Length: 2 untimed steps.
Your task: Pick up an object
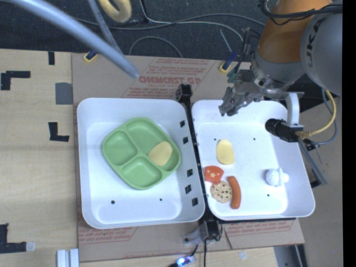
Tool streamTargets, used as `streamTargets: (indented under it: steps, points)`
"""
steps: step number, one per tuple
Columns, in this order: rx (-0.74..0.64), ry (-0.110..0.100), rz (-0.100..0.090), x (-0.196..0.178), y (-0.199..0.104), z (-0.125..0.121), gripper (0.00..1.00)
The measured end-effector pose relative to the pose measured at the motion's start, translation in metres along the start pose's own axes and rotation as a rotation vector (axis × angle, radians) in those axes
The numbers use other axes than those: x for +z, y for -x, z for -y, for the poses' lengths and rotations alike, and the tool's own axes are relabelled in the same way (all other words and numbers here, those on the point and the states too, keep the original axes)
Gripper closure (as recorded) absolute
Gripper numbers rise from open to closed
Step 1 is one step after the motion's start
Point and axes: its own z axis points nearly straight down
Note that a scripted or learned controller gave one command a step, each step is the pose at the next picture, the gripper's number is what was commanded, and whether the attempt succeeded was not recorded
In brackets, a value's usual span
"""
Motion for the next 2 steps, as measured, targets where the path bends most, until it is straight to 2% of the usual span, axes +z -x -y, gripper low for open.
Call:
streamTargets:
  steps: [1, 2]
  points:
    - [0.001, -0.002, 0.000, 0.013, -0.045, -0.003, 1.00]
    - [-0.001, 0.000, 0.000, 0.020, -0.105, -0.019, 1.00]
